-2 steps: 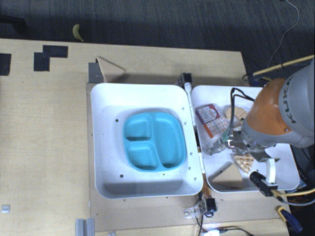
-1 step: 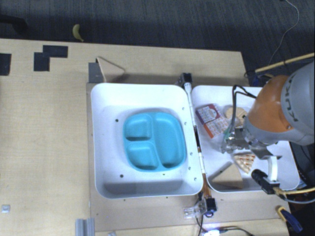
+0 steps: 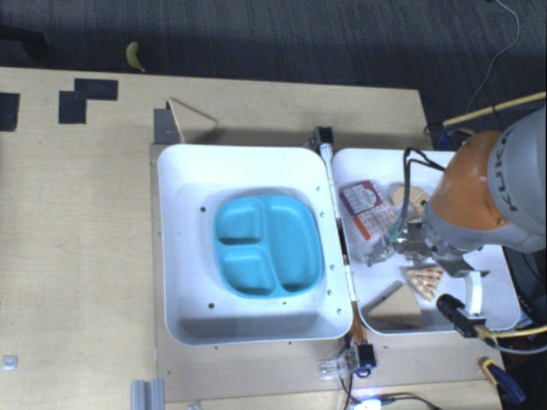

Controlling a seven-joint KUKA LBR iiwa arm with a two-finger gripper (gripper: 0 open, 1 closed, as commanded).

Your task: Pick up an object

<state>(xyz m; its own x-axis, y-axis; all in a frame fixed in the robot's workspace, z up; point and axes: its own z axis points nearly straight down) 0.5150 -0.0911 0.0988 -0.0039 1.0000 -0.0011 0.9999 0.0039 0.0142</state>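
Observation:
My gripper (image 3: 389, 244) hangs low over the middle of the right bin (image 3: 504, 319), under the grey and orange arm. Just left of it lies a red and white packet (image 3: 362, 207). A tan round piece (image 3: 411, 198) sits at the back, partly hidden by the arm. A waffle-patterned wedge (image 3: 425, 279) lies right below the gripper's body, and a thin grey stick (image 3: 386, 295) rests near the bin's front. I see nothing clearly held.
The left bin (image 3: 184, 229) holds a blue divided tray (image 3: 267, 244). A raised rim (image 3: 338, 229) separates the two bins. The arm covers the right bin's far right side. Black tape marks (image 3: 85, 99) lie on the bench at the back left.

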